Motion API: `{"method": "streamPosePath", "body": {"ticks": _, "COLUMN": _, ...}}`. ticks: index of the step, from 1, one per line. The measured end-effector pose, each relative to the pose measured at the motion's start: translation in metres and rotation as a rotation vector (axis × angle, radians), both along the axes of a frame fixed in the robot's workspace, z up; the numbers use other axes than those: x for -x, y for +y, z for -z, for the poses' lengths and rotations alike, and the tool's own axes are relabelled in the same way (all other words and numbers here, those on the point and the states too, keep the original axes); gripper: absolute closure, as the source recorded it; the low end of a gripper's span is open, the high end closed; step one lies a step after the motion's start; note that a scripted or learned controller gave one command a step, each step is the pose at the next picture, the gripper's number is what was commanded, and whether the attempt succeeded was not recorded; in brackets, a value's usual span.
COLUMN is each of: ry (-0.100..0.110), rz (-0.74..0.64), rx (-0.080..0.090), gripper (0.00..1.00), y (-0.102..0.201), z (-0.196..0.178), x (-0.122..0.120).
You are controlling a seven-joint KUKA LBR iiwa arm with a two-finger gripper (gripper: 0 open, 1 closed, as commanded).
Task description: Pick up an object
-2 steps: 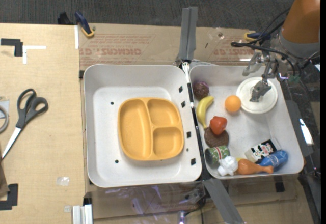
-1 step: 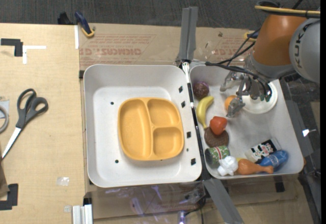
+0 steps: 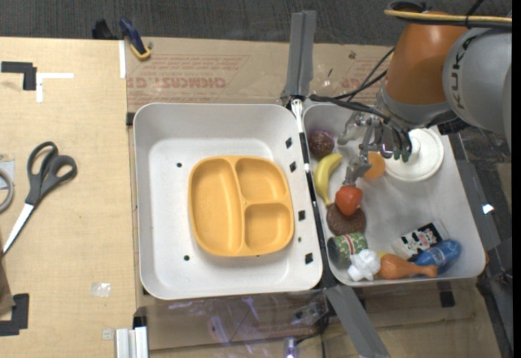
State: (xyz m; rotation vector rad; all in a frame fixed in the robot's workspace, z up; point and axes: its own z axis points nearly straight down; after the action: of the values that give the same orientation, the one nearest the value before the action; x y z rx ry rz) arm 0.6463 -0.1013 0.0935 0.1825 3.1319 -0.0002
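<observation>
My gripper (image 3: 358, 169) hangs over the back of the right bin (image 3: 464, 210), under the grey arm with its orange band. A small orange fruit (image 3: 376, 166) lies right beside it, touching or nearly so. Just below the gripper sits a red tomato (image 3: 348, 199), with a brown round piece (image 3: 346, 221) in front of it. To the gripper's left lie a yellow banana (image 3: 326, 175) and a dark purple fruit (image 3: 321, 141). A white dish (image 3: 423, 157) rests to its right, partly hidden by the arm.
The right bin's front holds a green can (image 3: 348, 245), a white lump (image 3: 364, 266), a toy drumstick (image 3: 396, 268), a blue bottle (image 3: 438, 254) and a black-and-white piece (image 3: 418, 236). In the left bin (image 3: 155, 210) is a yellow divided plate (image 3: 242, 206). Scissors (image 3: 37, 181) lie on the bench.
</observation>
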Motion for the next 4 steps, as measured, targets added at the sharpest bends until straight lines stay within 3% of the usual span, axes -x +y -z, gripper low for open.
{"method": "streamPosePath", "body": {"ticks": 1, "ry": -0.002, "rz": -0.175, "rx": 0.002, "gripper": 0.00, "y": -0.087, "z": -0.001, "x": 0.030}}
{"method": "streamPosePath", "body": {"ticks": 3, "ry": -0.001, "rz": -0.052, "rx": 0.000, "gripper": 0.00, "y": 0.001, "z": 0.000, "x": 0.015}}
{"method": "streamPosePath", "body": {"ticks": 4, "ry": -0.001, "rz": -0.068, "rx": 0.001, "gripper": 0.00, "y": -0.080, "z": -0.001, "x": 0.044}}
